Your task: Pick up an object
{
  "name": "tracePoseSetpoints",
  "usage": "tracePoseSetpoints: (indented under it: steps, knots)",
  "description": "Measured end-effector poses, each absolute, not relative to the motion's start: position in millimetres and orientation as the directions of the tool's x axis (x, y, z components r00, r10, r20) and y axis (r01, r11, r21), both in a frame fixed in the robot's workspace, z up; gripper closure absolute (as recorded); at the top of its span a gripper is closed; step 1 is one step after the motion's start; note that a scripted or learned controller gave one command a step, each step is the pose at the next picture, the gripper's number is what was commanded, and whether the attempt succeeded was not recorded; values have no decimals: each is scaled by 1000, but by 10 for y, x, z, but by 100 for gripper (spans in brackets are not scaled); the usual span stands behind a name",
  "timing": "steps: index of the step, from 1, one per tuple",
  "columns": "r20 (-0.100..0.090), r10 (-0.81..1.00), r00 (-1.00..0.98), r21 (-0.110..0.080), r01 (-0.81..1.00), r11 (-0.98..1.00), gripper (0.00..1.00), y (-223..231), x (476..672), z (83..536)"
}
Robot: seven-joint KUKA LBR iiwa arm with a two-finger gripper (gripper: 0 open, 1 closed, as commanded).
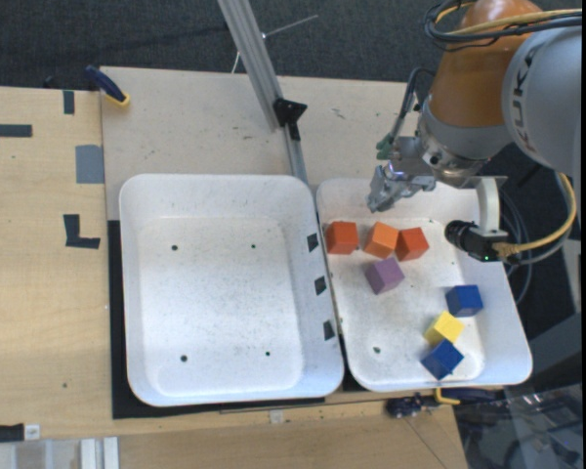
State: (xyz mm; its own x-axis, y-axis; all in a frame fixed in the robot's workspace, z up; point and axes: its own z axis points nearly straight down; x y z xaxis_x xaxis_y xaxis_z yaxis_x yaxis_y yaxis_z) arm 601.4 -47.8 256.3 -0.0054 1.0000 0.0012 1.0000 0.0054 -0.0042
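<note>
**A:** The claw [386, 195] hangs over the far edge of the right bin [498, 360], below the orange band on the arm [527, 66] coming in from the right. Whether it is open or closed cannot be told from this angle, but nothing shows beneath it, so it looks empty-handed.

**B:** And what lies closest?

**A:** The orange cube [381, 239], just toward the camera from the claw and almost straight under its line. It sits mid-row: a red-orange cube [342, 236] near it on the left, with a slim gap between, and a red cube [412, 243] seemingly touching it on the right.

**B:** So that's a tight squeeze.

**A:** That's the judgement here. The row runs left to right, so fingers closing along that line would likely knock the neighbours; closing across it, near to far, looks the cleaner option.

**B:** Anything easier further out?

**A:** The purple cube [384, 275] sits just in front of the row, with its sides free. Well beyond, toward the near right corner, a blue cube [464, 300], a yellow cube [447, 327] and another blue cube [441, 359] cluster together. The left bin [137, 262] lies well away across the worktop [39, 262].
</note>
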Motion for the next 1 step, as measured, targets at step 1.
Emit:
tracePoseSetpoints:
  steps: [1]
  knots:
    - [2, 1000, -7, -2, 1000, 7, 100, 96, 5871, 2592]
